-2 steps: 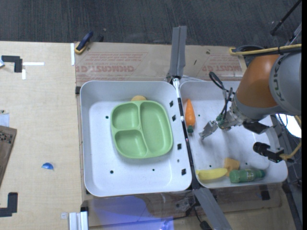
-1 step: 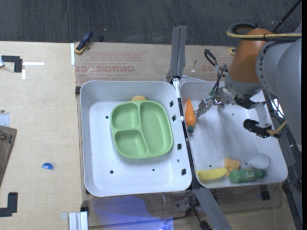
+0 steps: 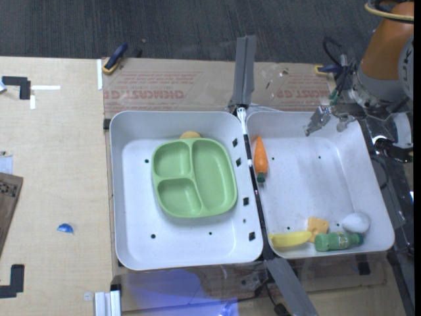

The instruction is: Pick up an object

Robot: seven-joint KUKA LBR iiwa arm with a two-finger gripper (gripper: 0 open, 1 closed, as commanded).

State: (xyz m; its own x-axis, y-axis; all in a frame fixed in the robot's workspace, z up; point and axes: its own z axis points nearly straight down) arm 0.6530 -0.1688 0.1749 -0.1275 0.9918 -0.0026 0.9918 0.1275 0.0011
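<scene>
Fingers (image 3: 323, 118) hung above the right bin's (image 3: 297, 176) far rim, spread uncertain; best to descend squarely over the carrot (image 3: 260, 155).

Bright, even overhead light, soft shadows, bluish glare at the bottom edge, slightly soft focus throughout.

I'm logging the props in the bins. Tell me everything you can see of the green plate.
The green plate is a pale green divided tray with rounded corners, plastic by its look, split into three compartments by raised ridges. It lies flat and upright, slightly rotated, on the floor of the left bin. A small yellow thing peeks out from behind its far edge.
</scene>
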